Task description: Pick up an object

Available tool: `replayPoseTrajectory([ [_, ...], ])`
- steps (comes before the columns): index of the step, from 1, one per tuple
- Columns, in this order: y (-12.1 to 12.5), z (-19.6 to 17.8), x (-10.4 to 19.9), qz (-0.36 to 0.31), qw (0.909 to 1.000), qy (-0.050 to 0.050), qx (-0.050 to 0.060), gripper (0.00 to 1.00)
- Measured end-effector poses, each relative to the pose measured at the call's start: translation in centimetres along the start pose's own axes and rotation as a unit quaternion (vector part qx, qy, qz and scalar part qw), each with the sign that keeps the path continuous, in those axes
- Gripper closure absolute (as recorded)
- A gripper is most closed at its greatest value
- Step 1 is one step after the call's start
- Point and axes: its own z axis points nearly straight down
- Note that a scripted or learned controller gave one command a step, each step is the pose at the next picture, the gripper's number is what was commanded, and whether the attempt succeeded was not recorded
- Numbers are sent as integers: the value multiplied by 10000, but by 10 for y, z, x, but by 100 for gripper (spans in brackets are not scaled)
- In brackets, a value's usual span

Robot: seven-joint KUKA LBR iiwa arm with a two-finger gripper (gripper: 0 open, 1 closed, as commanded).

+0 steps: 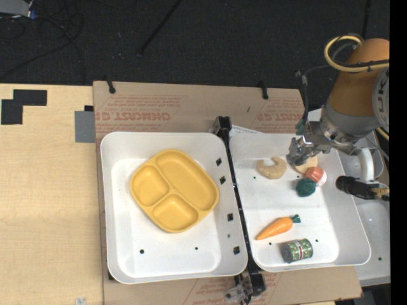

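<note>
In the right bin [343, 234] lie a beige croissant-shaped piece [273, 168], a dark green round object [306, 187], an orange-red and white object [314, 174], an orange carrot [277, 227] and a small green can [297, 250] on its side. My gripper [300, 155] hangs low over the bin's upper part, just right of the croissant piece and above the orange-red object. Nothing shows between its fingers.
The left bin [121, 246] holds a yellow three-compartment plate [173, 189]. A black divider [232, 196] runs between the bins. Brown cardboard lies under both, with a wooden bench top to the left.
</note>
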Motion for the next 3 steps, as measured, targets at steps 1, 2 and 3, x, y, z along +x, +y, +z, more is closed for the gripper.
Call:
replayPoseTrajectory([
  [1,1,-47,-1,0,10000,-1,5,100],
  [2,-11,-36,60,-18,10000,15,43,100],
  [3,-20,-34,106,-18,10000,10,43,100],
])
